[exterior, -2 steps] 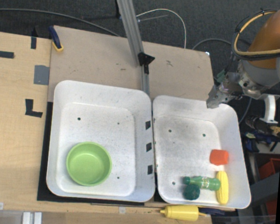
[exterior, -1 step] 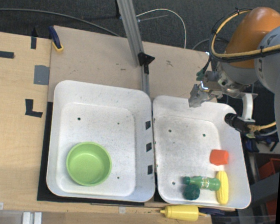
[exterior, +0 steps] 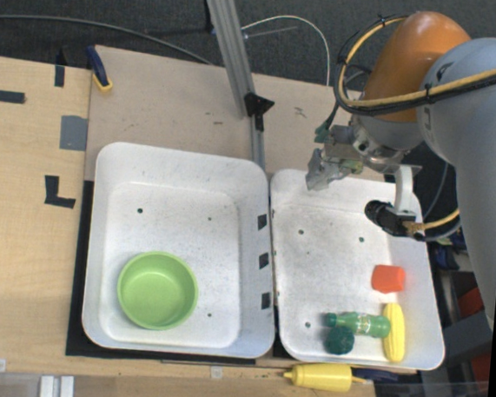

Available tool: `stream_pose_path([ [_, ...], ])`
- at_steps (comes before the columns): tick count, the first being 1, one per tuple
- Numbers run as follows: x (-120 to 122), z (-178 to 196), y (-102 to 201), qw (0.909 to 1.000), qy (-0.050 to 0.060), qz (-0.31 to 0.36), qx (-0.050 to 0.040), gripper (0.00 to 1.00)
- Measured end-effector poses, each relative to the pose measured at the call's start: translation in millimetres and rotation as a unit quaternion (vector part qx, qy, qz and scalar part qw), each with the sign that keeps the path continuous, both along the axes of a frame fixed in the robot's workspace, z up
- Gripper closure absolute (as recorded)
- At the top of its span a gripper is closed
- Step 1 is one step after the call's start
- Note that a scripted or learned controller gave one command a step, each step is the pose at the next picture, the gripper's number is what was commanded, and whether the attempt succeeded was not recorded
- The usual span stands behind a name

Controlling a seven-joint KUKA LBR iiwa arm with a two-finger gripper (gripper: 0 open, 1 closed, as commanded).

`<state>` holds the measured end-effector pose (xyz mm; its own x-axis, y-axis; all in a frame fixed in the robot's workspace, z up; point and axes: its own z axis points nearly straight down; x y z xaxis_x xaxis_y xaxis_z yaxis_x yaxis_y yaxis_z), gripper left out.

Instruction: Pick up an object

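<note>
Fingers (exterior: 318, 179) are hanging over the far rim of the right bin (exterior: 312, 260), near its far-left corner, and they are too blurred and small to tell how far apart they are standing or whether anything is sitting between them. Above them the grey arm (exterior: 468, 92) with its orange band is reaching in from the right.

Taking the right bin as landmark: an orange block (exterior: 388, 279) is lying inside it by the right wall; a yellow banana-shaped piece (exterior: 394, 330) is lying in the near-right corner, touching a green bottle (exterior: 356, 323) lying on its side; a dark green lump (exterior: 338, 340) is sitting just under the bottle's left end. All four are sitting well apart from the fingers.

Just outside the bin's near rim a yellow bottle (exterior: 321, 377) is lying on the worktop (exterior: 19, 215). Left of the bin, the other bin (exterior: 181, 169) is holding a green bowl (exterior: 158, 290) in its near-left part.
</note>
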<state>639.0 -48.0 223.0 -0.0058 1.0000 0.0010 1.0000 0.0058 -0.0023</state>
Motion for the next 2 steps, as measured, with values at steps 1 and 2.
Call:
stream_pose_path([
  [1, 3.0, 11.3, 54.1, 1.0000, -0.001, 0.001, 0.0003, 1.00],
  [2, 12.0, 18.1, 108.9, 1.0000, -0.001, 0.001, 0.0003, 1.00],
])
